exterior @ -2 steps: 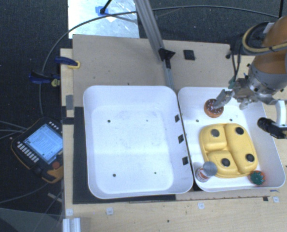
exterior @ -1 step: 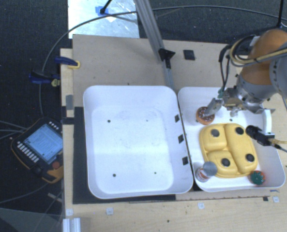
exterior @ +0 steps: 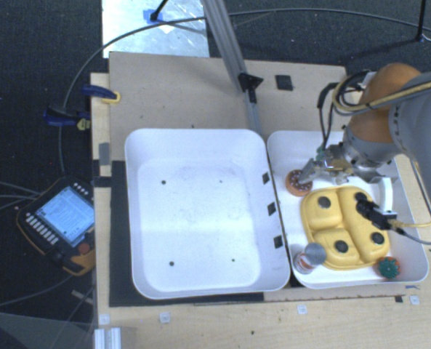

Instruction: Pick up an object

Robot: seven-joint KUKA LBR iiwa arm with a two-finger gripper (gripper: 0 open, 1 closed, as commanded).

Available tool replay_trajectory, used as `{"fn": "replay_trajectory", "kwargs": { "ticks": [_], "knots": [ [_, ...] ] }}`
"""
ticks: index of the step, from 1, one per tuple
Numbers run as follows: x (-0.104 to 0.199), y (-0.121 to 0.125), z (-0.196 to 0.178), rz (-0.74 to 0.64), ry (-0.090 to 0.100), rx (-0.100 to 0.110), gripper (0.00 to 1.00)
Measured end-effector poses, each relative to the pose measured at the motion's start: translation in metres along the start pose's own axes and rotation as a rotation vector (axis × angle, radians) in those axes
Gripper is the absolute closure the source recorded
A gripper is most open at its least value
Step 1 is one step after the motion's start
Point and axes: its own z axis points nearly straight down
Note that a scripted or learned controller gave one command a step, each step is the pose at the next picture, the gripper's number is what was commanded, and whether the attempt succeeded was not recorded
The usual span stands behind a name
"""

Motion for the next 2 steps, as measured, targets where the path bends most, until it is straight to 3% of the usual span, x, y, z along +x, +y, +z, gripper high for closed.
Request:
{"fn": "replay_trajectory", "kwargs": {
  "ticks": [1,2],
  "knots": [
    [0.001,0.003,-0.015,-0.003,0.001,-0.008,1.0],
    [-0.005,-0.002,-0.063,0.001,-0.001,-0.003,1.0]
  ]
}}
